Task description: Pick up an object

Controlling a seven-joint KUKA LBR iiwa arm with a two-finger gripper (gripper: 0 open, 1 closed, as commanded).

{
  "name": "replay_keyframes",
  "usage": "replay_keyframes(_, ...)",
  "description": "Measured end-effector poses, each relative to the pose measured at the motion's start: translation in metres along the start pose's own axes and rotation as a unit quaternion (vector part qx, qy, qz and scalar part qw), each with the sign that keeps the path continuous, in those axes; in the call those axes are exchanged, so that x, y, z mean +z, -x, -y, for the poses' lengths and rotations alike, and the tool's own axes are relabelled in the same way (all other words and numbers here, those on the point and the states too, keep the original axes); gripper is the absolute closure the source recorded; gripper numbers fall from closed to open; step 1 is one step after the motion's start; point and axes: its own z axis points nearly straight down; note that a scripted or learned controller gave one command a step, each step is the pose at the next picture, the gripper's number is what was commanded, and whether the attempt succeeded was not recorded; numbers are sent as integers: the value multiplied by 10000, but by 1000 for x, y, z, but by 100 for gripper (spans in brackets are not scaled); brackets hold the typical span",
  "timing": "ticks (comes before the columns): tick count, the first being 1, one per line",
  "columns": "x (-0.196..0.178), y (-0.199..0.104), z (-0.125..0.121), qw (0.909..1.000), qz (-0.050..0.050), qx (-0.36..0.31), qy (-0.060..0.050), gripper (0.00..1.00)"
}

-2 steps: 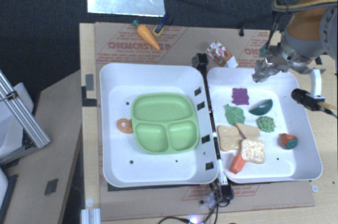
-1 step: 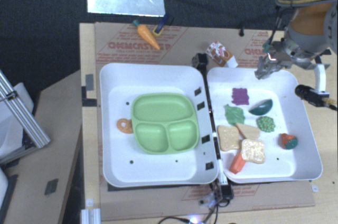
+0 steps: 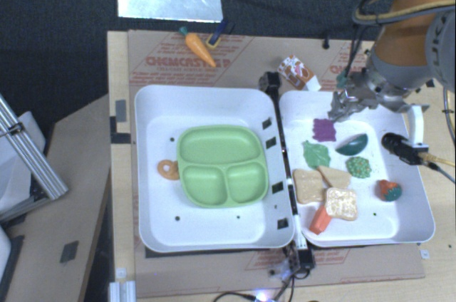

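Camera view: cardboard sheet (image 3: pixel 235 55) under bins reads "CHEMCAST".

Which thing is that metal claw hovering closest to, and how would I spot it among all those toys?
Look in the right-hand white bin, toward its far end, just under the gripper. There lies a small purple piece, flat and roughly square. It is the only purple thing there; its nearest neighbours, the leafy piece and the teal wedge, are green or teal.

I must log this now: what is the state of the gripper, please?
Gripper: above the purple piece in the right bin; open or closed cannot be told.
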Motion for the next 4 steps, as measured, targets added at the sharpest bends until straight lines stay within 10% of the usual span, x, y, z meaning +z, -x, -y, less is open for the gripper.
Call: replay_keyframes(4,16,-162,102,10000,2,8,-10,100)
